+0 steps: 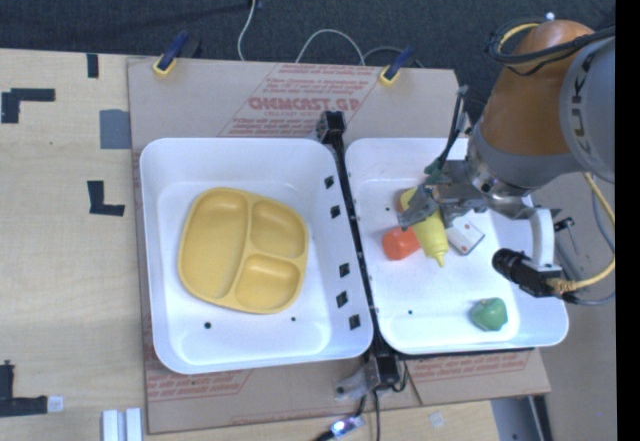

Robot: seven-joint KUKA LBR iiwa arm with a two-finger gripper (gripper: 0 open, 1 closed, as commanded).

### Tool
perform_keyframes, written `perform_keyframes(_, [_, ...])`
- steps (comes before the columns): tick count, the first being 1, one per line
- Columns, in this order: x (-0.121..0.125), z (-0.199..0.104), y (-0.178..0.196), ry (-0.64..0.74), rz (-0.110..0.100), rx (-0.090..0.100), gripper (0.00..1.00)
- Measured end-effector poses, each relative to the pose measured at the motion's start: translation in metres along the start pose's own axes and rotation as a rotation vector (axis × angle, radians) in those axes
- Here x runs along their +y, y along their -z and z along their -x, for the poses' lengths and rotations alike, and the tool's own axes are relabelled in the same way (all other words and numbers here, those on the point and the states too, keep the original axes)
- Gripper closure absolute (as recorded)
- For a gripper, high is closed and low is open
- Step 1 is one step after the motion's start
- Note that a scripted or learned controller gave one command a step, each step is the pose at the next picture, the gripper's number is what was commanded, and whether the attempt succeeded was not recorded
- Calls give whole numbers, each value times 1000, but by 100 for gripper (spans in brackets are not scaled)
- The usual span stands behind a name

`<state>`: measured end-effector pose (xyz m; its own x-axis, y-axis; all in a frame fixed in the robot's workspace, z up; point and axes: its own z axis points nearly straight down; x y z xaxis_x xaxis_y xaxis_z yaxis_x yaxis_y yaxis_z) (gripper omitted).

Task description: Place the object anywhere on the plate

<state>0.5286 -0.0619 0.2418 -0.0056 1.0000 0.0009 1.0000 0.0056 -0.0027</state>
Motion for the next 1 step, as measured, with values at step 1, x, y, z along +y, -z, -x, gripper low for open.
perform_keyframes(1, [-4, -64, -1, 2, 0, 1, 100])
